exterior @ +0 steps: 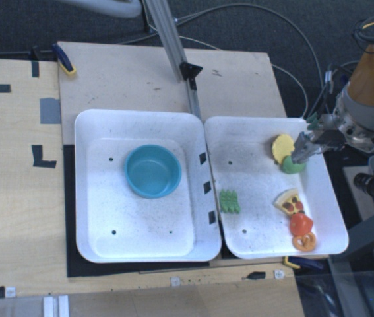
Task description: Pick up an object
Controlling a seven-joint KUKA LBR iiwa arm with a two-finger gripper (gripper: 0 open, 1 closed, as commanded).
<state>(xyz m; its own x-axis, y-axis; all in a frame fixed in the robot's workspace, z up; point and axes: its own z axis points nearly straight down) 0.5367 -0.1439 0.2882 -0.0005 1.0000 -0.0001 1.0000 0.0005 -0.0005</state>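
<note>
Even overhead light, soft shadows, slightly blurry, bins bright white.

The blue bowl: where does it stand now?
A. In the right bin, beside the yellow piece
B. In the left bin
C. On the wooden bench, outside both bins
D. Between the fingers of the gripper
B: the blue bowl sits upright on the floor of the left bin, far from the gripper, which is over the right bin.

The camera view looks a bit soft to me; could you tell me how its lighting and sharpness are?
Camera view: even, diffuse light with faint shadows; blue bowl reasonably crisp; end effector blurry against the yellow and green items; no strong glare on the white bins.
</note>
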